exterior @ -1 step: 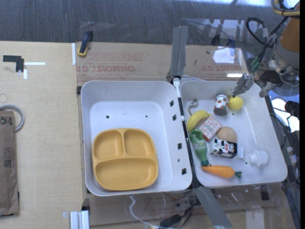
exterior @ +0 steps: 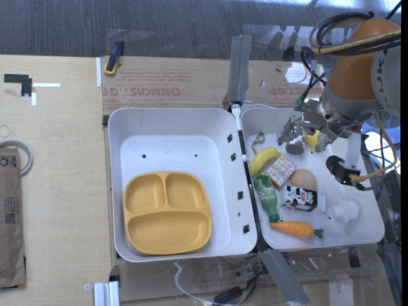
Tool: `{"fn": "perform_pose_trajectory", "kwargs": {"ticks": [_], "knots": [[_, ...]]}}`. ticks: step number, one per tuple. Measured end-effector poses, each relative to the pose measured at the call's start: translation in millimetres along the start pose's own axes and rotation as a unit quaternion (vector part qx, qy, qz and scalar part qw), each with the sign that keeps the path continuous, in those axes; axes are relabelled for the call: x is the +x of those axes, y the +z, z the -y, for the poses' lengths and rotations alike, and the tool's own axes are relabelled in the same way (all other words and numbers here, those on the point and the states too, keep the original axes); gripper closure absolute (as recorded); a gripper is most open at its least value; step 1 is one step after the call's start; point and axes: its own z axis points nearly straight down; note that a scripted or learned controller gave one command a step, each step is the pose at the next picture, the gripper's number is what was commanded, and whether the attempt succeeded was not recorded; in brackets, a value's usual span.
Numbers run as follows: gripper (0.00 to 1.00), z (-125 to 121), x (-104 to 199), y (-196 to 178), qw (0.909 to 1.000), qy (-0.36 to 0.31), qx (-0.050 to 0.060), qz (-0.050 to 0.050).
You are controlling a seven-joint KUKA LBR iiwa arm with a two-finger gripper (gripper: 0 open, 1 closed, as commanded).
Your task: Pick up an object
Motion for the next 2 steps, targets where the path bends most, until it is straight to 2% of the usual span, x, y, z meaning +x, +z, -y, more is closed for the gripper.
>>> {"fn": "perform_pose_trajectory", "kwargs": {"ticks": [1, 2], "knots": [[0.00, 98.0, -20.9, -68.8, 1.0000, -0.006, 0.001, 0.000], [0.00, 101.7, -45.0, 64.7, 0.9999, -0.017, 0.001, 0.000]]}}
